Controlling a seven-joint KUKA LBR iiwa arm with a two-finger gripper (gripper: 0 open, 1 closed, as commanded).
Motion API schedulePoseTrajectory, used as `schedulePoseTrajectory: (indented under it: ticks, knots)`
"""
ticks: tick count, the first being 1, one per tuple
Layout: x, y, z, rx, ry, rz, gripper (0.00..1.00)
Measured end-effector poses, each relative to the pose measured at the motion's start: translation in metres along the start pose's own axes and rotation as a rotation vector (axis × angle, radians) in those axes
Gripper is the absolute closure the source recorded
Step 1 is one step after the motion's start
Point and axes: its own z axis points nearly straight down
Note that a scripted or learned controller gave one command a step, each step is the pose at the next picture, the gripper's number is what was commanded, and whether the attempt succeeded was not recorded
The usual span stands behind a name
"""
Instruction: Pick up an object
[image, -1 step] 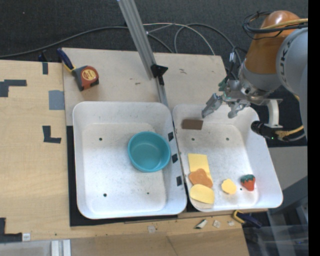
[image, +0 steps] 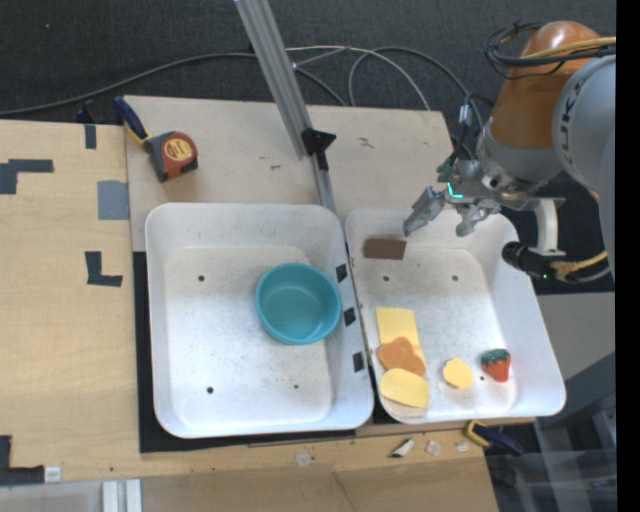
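- A brown block (image: 384, 248) lay at the far edge of the right bin (image: 520, 300), free of the fingers.
- The gripper (image: 446, 214) hovered beside it, open and empty.
- A teal bowl (image: 297, 302) sat in the left bin (image: 190, 300).

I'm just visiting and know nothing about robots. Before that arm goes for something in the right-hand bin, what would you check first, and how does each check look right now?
1. Gripper open: ok, fingers spread apart.
2. Gripper empty: ok, nothing between its fingers.
3. Targets available: ok, brown block, yellow square, orange piece, yellow oval, small yellow round piece and strawberry toy lie in the right bin.
4. Target isolated: brown block ok; orange piece not ok, it touches its yellow neighbours.
5. Gripper above a target: not ok, it hangs at the bin's far edge.
6. Height above bin floor: cannot tell.
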Motion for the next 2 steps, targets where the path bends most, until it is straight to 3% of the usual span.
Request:
schedulePoseTrajectory:
  ticks: [1, 2]
  knots:
    - [0.010, -0.001, 0.049, 0.005, -0.001, -0.001, 0.00]
    - [0.001, -0.003, 0.098, 0.005, -0.002, 0.001, 0.00]
